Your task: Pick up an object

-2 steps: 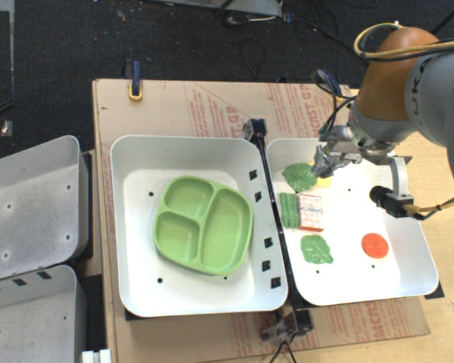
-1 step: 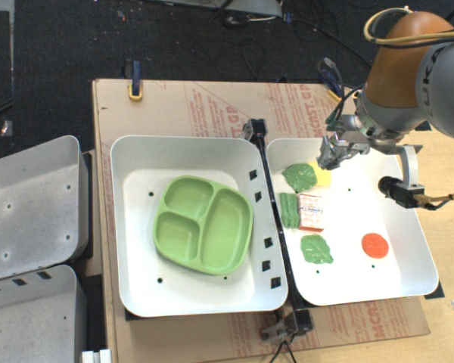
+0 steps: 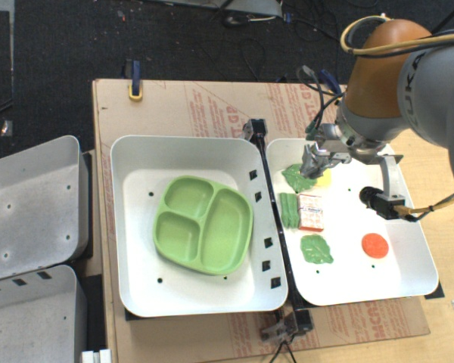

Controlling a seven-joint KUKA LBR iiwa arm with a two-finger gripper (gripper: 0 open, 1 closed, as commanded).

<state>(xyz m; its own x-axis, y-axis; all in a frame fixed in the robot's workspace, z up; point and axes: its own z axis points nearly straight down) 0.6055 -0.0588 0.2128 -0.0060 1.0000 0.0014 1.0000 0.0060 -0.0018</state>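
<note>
Landmark: the red-and-white packet (image 3: 312, 211), lying flat in the right bin (image 3: 408, 278).
Tool: the tool (image 3: 313, 166) hangs at the end of the grey arm (image 3: 408, 74), just beyond the packet toward the bin's far edge.
Tool state: whether it is apart or together cannot be told from this view.
Under the tool: a green leaf-shaped piece (image 3: 296, 178), touching or nearly touching the tool tip, with a small yellow piece (image 3: 322, 178) beside it.
Left of the packet: a green ridged strip (image 3: 288, 209), just beside it.
Nearer than the packet: a flat green piece (image 3: 315, 249).
Right of the packet: an orange disc (image 3: 374, 245), well apart.
Left bin (image 3: 136, 278): a green divided plate (image 3: 203, 224), well left of the packet.
Counter (image 3: 181, 104): brown board under both bins.
</note>
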